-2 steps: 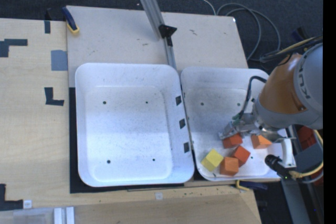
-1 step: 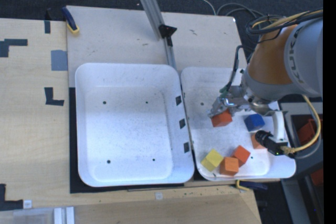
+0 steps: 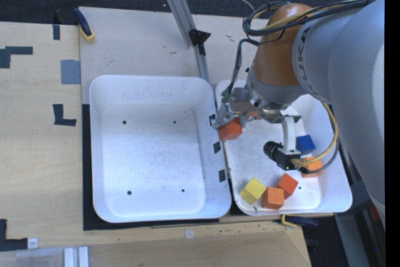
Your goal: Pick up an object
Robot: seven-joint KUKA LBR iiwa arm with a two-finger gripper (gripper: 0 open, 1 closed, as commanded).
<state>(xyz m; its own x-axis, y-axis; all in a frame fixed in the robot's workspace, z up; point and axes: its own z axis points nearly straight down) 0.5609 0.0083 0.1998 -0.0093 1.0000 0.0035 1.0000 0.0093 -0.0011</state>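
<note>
In the camera view my gripper hangs over the left edge of the right bin, close to the rim it shares with the left bin. An orange-red block sits between its fingers, and the gripper is shut on it. The block appears raised just above the rim. The grey arm with its orange band covers the upper part of the right bin.
Loose in the right bin lie a blue block, a yellow block and two orange blocks. A metal pole slants down to the bins' back edge. A black cable fitting hangs beside the wrist.
</note>
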